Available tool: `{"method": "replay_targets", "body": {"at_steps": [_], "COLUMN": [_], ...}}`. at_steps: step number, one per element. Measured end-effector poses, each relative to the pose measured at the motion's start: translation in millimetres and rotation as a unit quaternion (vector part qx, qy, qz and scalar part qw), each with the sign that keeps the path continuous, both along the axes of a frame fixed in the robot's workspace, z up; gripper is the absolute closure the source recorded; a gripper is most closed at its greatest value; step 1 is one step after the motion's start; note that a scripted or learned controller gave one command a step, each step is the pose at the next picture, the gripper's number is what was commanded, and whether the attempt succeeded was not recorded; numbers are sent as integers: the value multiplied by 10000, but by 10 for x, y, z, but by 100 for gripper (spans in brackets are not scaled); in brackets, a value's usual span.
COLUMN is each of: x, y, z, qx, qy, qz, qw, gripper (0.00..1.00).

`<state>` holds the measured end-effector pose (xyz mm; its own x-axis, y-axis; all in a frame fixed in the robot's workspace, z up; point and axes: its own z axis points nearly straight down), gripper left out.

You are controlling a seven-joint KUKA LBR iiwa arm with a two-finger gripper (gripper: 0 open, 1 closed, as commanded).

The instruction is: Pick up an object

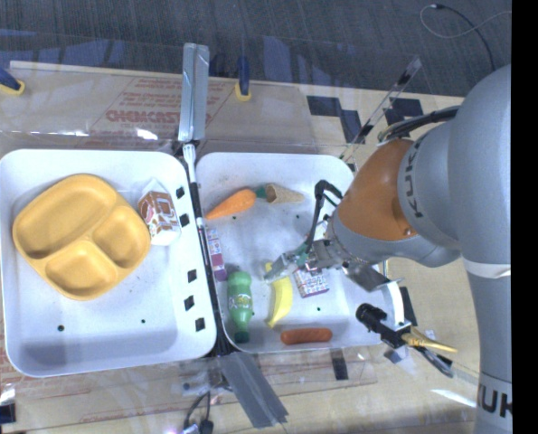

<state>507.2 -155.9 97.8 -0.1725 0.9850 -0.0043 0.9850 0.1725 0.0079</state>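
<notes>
In the camera view, the claw (297, 265) sits low in the right bin (377, 328), just above the banana (281, 303) near the front edge; how far open it is cannot be told. A green bottle (239, 302) lies left, a sausage (306, 335) in front, a carrot (231, 203) toward the back edge.

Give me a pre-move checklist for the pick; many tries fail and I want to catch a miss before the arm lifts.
1. Tool over the right bin: ok.
2. Object within reach: ok, banana lies just below the tool.
3. Object held by the tool: cannot tell.
4. Crowding near target: not ok, green bottle and small printed packet lie close beside the banana.
5. Sausage and carrot apart from the tool: ok.
6. Yellow tray in the left bin, out of the path: ok.
</notes>
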Motion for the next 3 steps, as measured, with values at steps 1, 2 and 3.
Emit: {"method": "replay_targets", "body": {"at_steps": [1, 2, 3], "x": [39, 16, 88], "y": [-16, -9, -379], "z": [143, 109, 1060], "qx": [-28, -19, 3], "qy": [-64, -26, 42], "qz": [17, 18, 1627], "qw": [10000, 10000, 9867], "gripper": [100, 0, 0]}}
